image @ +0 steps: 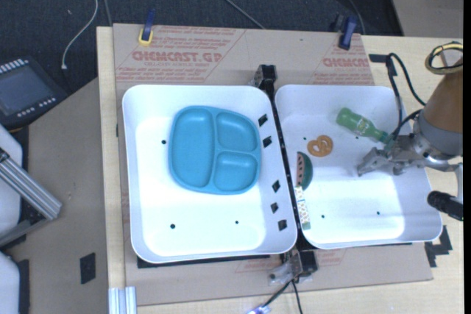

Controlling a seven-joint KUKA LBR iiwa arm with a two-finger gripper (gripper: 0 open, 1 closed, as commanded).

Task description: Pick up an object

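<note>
You're looking down on a cardboard-topped bench (184,48) with cables trailing over dark floor behind. The left bin (140,180) is holding a blue divided plate (215,150). In the right bin (353,220), a green bottle (360,125), pretzel (321,146) and watermelon slice (304,169) are lying. The gripper (372,164) is hovering beside the bottle, its grip too blurred to tell.

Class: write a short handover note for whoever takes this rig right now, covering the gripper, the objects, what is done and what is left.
Gripper: low in the right bin, nothing seen between its fingers.
Right bin holds: green bottle, pretzel, watermelon slice by the divider.
Left bin: blue divided plate.
Done: nothing lifted.
Left: grasp one object and raise it; the bottle looks nearest.
</note>
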